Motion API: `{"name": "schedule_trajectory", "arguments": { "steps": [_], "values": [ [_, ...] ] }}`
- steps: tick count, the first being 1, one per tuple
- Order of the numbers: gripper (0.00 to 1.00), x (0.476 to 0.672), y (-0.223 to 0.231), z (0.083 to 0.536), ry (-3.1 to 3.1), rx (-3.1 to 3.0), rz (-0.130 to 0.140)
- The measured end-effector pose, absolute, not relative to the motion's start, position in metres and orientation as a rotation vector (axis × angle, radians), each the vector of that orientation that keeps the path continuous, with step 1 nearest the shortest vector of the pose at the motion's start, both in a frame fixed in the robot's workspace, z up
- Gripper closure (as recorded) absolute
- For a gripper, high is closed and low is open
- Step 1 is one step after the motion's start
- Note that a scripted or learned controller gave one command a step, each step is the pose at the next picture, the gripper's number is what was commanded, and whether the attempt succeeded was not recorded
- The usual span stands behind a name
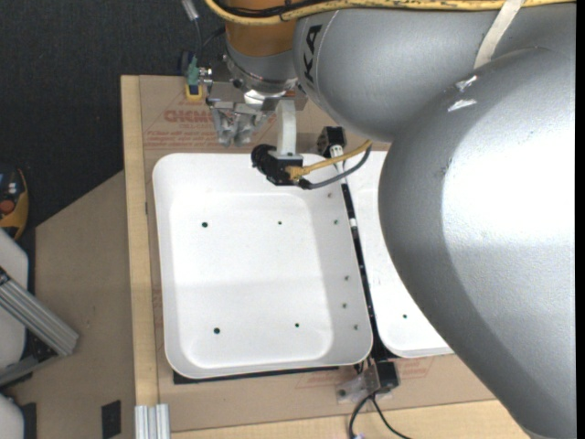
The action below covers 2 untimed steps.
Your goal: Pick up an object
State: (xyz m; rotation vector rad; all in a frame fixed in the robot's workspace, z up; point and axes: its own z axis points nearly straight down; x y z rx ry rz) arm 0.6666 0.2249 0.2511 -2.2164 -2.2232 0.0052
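From my screen the arm (457, 154) fills the right side, its orange band (265, 7) at the top; the gripper (234, 128) hangs over the cardboard (137, 245) just beyond the far rim of the left bin (247, 273); its fingers are blurred and close together, so I cannot tell how open they are, and I see nothing between them; I can make out no loose object to pick in the left bin; the right bin (407, 332) is largely hidden by the arm.
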Motion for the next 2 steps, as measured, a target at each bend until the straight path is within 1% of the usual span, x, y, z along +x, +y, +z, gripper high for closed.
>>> {"name": "schedule_trajectory", "arguments": {
  "steps": [1,2],
  "values": [
    [1.00,0.663,0.206,0.275,-2.221,-2.225,-0.004],
    [1.00,0.668,0.138,0.328,-2.219,-2.232,-0.008]
  ]
}}
